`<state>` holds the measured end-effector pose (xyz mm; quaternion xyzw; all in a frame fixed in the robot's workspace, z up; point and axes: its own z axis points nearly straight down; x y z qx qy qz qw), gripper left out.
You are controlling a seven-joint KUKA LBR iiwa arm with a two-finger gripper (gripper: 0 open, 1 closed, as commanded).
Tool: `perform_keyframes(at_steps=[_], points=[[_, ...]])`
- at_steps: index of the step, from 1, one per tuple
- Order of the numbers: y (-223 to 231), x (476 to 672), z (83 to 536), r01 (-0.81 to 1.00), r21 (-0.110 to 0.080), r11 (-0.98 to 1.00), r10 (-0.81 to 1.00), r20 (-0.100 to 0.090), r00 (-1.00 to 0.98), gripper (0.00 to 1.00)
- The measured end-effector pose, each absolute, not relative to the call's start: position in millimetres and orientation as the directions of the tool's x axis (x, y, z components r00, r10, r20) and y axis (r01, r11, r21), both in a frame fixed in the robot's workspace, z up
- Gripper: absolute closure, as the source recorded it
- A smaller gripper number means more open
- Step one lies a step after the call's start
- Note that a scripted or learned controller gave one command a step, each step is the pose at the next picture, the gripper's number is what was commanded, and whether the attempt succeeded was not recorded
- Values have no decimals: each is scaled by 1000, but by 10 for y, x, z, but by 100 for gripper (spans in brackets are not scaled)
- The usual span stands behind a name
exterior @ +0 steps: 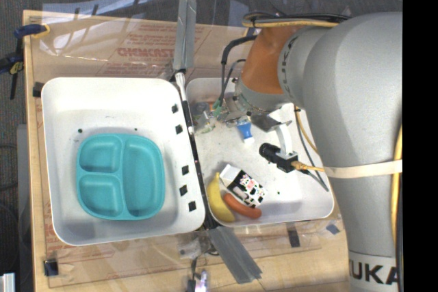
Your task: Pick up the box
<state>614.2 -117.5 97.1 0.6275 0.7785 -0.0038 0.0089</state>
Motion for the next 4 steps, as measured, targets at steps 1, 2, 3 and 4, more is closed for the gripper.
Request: perform_keyframes(at_steps=[1, 2, 3, 4], points=[[-1278, 6417, 893, 959, -21, 283, 959, 6, -283, 0], [-1218, 5817, 944, 982, 1, 187, 982, -10, -187, 0], [-1190, 5819, 1028, 981, -1, 193, 981, -5, -193, 100], [-1199, 5818, 1031, 981, -1, 192, 981, -7, -192, 0]])
